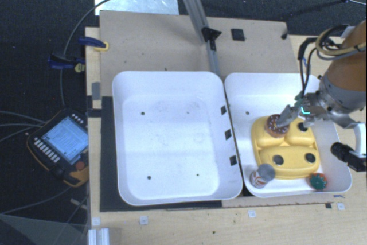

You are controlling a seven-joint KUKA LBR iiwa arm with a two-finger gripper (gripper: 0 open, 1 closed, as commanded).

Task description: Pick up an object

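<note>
Looked down on two white bins set side by side, rims touching along the middle of the bench. Found wide bare floor in the left bin, open up to all four walls. Found the right bin much more crowded: bare floor along its far wall and its left wall, little free room elsewhere. Saw a yellow moulded piece taking most of the near right part of that bin, close to the right wall and near the front wall. Judged its long axis to run roughly across the bin, left to right, a little tilted, with dark round holes facing up. Noted a small brown ring-shaped object lying flat on the far left corner of the yellow piece, too round to point any way. Saw the arm reaching in from the right, with the gripper just above and touching or nearly touching this ring. Could not tell if the gripper was released or clenched. Noted also a small grey cylinder at the front left corner of the yellow piece, near the front wall, and a green ball in the front right corner.
</note>
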